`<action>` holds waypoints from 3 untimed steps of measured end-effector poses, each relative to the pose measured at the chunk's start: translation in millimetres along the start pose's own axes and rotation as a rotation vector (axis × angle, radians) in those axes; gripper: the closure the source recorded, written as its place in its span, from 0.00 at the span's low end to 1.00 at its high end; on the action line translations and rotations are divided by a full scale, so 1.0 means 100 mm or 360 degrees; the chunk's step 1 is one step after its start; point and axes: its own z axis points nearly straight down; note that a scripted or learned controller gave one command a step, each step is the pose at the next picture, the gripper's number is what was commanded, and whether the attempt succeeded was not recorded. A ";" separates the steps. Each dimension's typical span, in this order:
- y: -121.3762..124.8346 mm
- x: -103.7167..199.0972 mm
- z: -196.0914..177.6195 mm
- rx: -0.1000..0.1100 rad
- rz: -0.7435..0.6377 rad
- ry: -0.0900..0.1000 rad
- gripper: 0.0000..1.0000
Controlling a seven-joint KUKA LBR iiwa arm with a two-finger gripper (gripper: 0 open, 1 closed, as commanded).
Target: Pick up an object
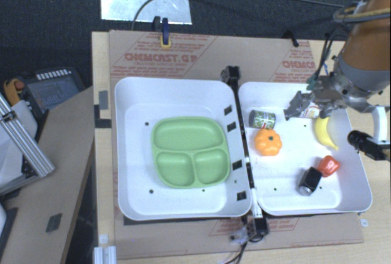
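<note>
Banana [325, 132] just beside fingers [295, 106]

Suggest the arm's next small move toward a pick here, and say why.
Probably a short descent onto the banana: the gripper hovers over the right bin just beside it, holds nothing visible, and the small can and orange pumpkin lie farther left.

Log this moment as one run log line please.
task: pick up object | two-finger gripper above right white bin, near yellow banana | holding: nothing seen | green divided tray in left bin
</note>
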 end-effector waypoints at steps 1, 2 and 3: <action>0.02 0.00 -0.06 -0.0019 -0.0003 -0.0002 0.00; 0.05 -0.05 0.37 -0.0013 0.0000 -0.0001 0.00; 0.04 -0.12 0.98 -0.0009 0.0000 0.0000 0.00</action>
